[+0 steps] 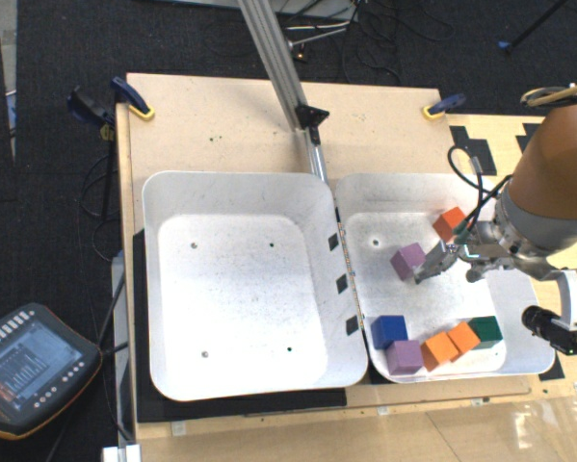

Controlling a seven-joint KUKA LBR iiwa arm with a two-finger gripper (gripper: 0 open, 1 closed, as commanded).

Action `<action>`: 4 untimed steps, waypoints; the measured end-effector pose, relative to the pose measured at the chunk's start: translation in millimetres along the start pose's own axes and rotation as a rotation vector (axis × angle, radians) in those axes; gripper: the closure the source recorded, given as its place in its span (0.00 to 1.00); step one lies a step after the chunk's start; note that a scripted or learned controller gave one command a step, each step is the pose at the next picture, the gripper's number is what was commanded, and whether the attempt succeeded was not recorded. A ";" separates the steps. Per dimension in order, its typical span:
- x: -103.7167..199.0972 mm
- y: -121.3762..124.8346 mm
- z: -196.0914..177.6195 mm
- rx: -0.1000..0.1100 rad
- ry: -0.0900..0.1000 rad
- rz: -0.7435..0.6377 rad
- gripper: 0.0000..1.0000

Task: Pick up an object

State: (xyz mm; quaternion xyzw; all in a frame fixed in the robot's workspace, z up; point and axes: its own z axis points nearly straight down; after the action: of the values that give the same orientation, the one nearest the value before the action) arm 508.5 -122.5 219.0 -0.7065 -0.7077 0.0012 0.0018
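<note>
No text, label, brand or number can be read anywhere: the handheld control pad (26, 372) at the lower left shows a lit screen with rows of lines too small and blurred to make out, and the blocks and bins carry no markings.

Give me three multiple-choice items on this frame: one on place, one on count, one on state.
1. Where do the blocks lie?
A. left bin
B. right bin
C. bare bench

2. How many purple blocks are there?
A. one
B. two
C. four

3. The blue block is:
A. resting on the bin floor
B. stacked on a block
C. lifted in the air

Key: 1 B, all blocks sit in the right bin. 2 B, one purple block near the hand, another in the front row. 3 A, the blue block lies flat.
</note>
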 end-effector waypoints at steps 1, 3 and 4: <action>-0.2 0.7 -1.6 -0.004 -0.001 0.002 0.00; -7.6 -7.3 119.6 0.003 0.001 0.003 0.00; -7.3 -7.1 123.8 -0.004 -0.001 0.002 0.00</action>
State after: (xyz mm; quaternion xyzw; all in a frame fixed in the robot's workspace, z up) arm 500.9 -129.7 95.2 -0.7073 -0.7069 0.0002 0.0003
